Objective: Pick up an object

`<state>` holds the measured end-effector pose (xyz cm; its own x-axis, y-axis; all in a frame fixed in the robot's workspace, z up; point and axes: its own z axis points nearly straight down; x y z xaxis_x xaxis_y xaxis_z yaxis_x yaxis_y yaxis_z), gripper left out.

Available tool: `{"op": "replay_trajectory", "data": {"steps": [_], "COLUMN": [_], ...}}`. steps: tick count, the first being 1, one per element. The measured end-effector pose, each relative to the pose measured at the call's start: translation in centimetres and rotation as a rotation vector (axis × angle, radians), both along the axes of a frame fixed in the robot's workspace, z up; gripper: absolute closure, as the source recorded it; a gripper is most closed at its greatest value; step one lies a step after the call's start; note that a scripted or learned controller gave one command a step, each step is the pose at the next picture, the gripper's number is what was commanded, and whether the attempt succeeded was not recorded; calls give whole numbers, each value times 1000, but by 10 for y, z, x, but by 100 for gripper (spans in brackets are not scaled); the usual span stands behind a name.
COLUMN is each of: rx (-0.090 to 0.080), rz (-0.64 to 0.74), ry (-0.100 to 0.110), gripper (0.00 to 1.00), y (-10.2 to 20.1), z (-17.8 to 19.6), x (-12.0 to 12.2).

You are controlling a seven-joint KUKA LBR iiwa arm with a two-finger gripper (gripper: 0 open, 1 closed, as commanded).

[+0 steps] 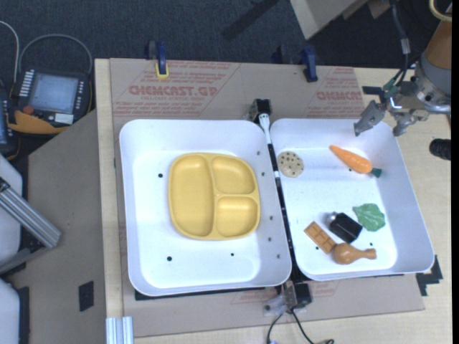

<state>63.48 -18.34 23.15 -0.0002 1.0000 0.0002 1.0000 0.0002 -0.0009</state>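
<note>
My gripper [385,122] hangs over the far right rim of the right bin [412,199], its two fingers spread apart with nothing between them. Just below it an orange carrot [351,159] lies in the bin. A round speckled cookie [290,163] rests near the bin's left wall. Toward the front lie a green leafy piece [370,216], a black block [345,227], a brown chocolate bar [319,237] and a tan drumstick [350,254], packed close together.
The left bin [143,249] holds a yellow divided plate [214,195]. Two clamps [161,57] hold the cardboard base at the far edge. A pendant with a screen [51,95] lies off the bench to the left.
</note>
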Motion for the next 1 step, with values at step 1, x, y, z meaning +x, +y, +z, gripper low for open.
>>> {"op": "replay_trajectory", "data": {"steps": [1], "rx": [2], "rz": [1], "ry": [7], "gripper": [0], "y": [6], "z": [-63], "x": [0]}}
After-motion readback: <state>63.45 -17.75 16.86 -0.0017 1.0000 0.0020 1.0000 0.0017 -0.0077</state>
